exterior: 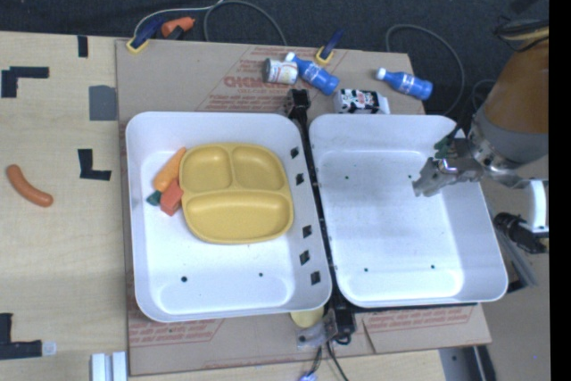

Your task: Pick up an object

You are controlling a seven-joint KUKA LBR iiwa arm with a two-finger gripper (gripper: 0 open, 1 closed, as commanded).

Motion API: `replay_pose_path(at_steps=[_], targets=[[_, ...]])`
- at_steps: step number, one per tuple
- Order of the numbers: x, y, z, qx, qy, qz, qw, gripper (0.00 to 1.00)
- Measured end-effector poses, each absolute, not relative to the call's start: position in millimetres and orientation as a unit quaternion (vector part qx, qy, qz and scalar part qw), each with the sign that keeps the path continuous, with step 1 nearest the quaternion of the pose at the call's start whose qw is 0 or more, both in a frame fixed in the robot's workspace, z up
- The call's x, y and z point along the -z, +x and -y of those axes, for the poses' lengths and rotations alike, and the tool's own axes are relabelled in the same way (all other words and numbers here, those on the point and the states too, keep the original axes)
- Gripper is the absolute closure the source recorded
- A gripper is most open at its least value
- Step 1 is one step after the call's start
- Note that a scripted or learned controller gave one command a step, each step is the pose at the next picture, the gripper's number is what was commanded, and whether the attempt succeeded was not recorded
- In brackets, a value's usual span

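Camera view, near to far, all placed against the left bin [152, 281].

Nearest the lens: left bin's front half bare, smooth white plastic, shallow walls, rounded corners. Toward its middle, a yellow tray [236, 192]: glossy moulded plastic, three compartments, rounded edges, flat on the floor. Tucked against that tray's left edge, an orange carrot toy [167, 170], tapered, beside a small green-and-red piece too small to identify. Likeliest objects to pick, all sitting in the left bin.

To the right of the left bin, touching it along a black clipped seam, the right bin [393, 281], same white plastic. Above its far right part, the gripper [430, 179]: grey metal, nothing between its fingers; spread or pressed together, cannot tell.

Risks, as judgement: well apart from the toys, so closing there likely grabs air. Reaching across risks clipping the seam wall. Tray wide, slick, low-rimmed: prone to slip. Carrot wedged against tray, little finger room.

Left of the left bin, on the wooden bench [53, 281], a sausage toy [28, 186]. Beyond its far edge, blue bottles [317, 76] lying on cardboard.
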State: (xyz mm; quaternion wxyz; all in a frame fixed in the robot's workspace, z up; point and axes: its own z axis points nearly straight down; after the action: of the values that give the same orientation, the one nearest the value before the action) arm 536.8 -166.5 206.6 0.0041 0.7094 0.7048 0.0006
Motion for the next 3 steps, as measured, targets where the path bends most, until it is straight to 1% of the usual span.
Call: replay_pose_path(at_steps=[1,2,3], targets=[[-82,505.7,108,-0.0008,0.707,-0.707,0.003,1.0],[-191,528.4,65,-0.004,0.705,-0.71,0.003,1.0],[-184,555.9,-30,-0.0012,0.703,-0.711,-0.001,1.0]])
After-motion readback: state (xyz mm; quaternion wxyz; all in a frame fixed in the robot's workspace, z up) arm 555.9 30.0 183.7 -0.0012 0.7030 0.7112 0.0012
